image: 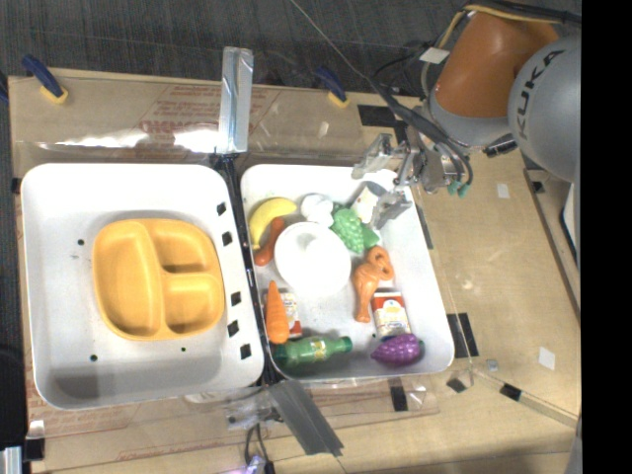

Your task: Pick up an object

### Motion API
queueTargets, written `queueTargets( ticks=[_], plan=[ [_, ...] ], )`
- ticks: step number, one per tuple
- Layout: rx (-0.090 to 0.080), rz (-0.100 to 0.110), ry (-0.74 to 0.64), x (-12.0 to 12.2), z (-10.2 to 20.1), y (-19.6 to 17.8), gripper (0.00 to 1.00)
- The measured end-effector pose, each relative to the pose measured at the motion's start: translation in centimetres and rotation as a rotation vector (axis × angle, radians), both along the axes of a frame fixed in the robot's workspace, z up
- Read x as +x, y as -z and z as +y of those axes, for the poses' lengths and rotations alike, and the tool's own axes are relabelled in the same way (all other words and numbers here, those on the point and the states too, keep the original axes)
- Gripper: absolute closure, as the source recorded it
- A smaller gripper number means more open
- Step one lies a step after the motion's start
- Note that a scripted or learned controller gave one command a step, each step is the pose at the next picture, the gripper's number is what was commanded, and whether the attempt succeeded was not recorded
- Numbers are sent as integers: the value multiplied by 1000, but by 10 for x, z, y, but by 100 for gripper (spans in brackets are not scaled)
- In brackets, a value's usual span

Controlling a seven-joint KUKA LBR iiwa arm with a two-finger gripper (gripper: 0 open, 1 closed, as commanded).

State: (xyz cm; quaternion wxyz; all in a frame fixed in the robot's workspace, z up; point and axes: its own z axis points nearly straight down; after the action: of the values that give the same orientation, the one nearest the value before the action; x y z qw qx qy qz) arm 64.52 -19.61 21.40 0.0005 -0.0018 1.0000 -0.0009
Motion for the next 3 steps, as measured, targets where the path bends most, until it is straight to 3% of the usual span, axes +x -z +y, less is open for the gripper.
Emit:
queueTargets(
  ticks=[1,2,3],
  plan=[
    [-1,-6,-144,-7,4,98,0],
    [2,0,-86,-50,0,122,0],
    [0,-4,-94,-47,2,110,100]
  ],
)
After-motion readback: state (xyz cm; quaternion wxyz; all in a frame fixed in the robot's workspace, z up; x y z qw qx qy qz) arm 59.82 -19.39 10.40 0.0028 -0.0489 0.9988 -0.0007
